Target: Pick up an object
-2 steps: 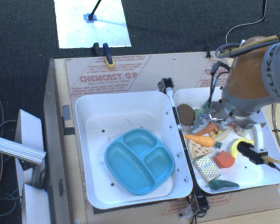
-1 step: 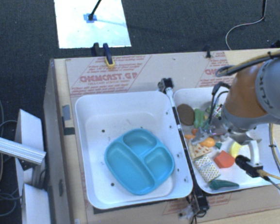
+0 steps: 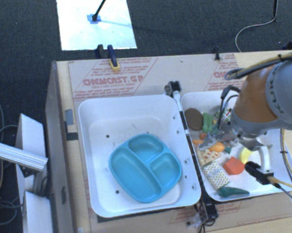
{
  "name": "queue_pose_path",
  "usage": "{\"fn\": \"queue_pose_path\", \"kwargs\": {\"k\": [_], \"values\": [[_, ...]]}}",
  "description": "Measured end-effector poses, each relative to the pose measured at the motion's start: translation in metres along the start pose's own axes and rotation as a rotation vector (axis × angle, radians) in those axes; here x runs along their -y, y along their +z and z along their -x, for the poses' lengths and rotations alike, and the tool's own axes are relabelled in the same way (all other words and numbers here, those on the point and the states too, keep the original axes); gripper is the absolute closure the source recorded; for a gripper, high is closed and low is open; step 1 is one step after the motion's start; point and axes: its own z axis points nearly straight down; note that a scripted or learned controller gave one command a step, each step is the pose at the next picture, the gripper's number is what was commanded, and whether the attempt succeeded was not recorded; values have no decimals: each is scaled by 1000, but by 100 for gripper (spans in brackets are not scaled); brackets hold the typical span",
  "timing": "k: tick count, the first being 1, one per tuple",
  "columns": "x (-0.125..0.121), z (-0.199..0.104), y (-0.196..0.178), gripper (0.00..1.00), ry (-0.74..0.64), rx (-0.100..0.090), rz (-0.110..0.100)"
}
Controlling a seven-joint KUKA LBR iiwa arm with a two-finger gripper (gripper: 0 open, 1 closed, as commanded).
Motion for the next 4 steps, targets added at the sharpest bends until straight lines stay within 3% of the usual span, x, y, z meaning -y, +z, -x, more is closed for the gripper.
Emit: {"fn": "queue_pose_path", "kwargs": {"k": [2,3,4], "values": [[5,-5,1,0,1,4,8],[-33,-6,7,0,-2,1,-8],[-33,-7,-4,100,-4,0,-9]]}}
